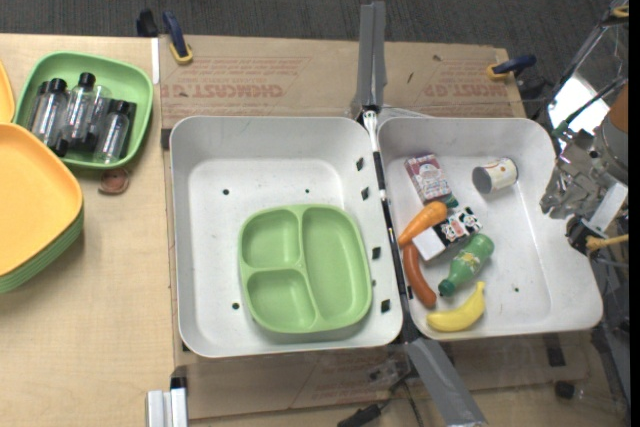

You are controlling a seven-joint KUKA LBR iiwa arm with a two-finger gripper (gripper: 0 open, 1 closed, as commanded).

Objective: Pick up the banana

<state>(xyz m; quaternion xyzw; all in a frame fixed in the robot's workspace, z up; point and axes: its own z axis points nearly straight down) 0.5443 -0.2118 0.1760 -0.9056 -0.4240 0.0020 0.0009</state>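
Two white bins sit side by side on the bench as the gripper (590,200) hangs at the outer rim of the right-hand bin (530,300), its metal parts a blurred tangle against the bin wall, so whether it is parted or closed cannot be told, and nothing is seen in its hold; the banana (458,310) lies well apart from the gripper, down toward the near edge of the same bin and further in toward the divide between the bins, resting flat on the floor with its curve bowing toward the near wall; just beyond it, on the gripper's side of the pile, a green bottle (467,263) lies tilted with its cap end almost touching the banana, while a red sausage (419,275) and an orange carrot (424,220) lie further off still, beside the bin's inner wall; the banana looks like a light, smooth plastic toy, likely stiff and a little slippery, so the surest hold would be across its thick middle, jaws closing on the narrow sides rather than on the tapering tips, approached from above with care not to nudge the bottle; a green divided tray (305,270) rests in the other bin (200,245), far across from the gripper
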